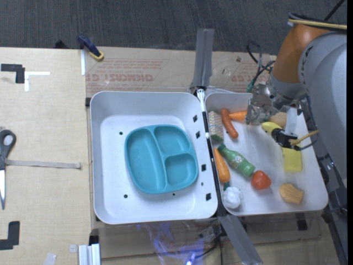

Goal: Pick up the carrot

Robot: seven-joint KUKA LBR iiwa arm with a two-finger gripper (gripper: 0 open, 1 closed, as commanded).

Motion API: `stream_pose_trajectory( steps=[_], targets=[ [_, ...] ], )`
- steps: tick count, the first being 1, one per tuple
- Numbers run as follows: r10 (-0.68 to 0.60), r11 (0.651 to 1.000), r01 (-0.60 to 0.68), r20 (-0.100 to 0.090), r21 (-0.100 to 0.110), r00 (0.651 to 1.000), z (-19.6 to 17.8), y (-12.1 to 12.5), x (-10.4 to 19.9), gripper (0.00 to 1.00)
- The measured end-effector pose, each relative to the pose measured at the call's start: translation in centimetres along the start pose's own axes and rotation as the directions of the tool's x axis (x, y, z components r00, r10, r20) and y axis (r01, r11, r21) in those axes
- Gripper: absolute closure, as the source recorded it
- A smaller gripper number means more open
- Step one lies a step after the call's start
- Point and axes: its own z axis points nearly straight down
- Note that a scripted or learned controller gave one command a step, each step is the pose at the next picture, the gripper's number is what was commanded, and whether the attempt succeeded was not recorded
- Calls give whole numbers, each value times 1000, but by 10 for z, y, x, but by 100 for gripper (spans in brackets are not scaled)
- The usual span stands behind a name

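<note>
Grey arm (317,65) is reaching in over the right bin (309,203), gripper (257,114) hanging low at the bin's far end; can't tell its grasp state. Left bin (105,164) is holding a teal divided plate (162,159). Carrot (237,115) is lying at the right bin's far end, just beside the gripper and next to a sausage (228,123). Likely light, stiff, smooth plastic, tapered; grabbing across the thick middle looks safest against slipping.

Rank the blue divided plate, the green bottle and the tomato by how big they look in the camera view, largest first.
1. blue divided plate, by far the largest.
2. green bottle.
3. tomato, smallest.
</note>
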Motion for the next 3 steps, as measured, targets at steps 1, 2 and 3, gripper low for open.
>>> stream_pose_trajectory(
  steps=[1, 2, 3],
  targets=[
    [0, 1000, 0, 0, 1, 1000, 0, 0, 0, 0],
    [274, 962, -274, -30, -10, 961, 8, 26, -57, 0],
    [392, 919, -393, -30, -20, 919, 8, -1, -62, 0]
  ],
)
